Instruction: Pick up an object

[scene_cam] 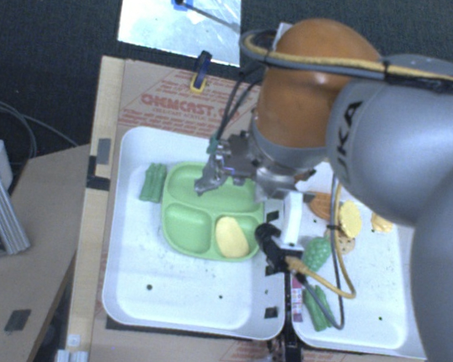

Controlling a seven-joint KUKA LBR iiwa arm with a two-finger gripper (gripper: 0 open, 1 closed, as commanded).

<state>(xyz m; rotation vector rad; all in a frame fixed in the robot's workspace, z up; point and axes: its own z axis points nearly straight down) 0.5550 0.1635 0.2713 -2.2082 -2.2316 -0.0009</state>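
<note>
Bench with two bins; left bin (120, 287) holds green tray (189, 230). Gripper (211, 173) over tray's back rim, grip state we cannot tell. We risk snagging the rim, missing yellow piece (233, 238) inside the tray.

One fixed camera sits above the bench (96, 198), looking down at a slant on both bins (129, 229). The arm (401, 152) looms close, entering from the right.
</note>
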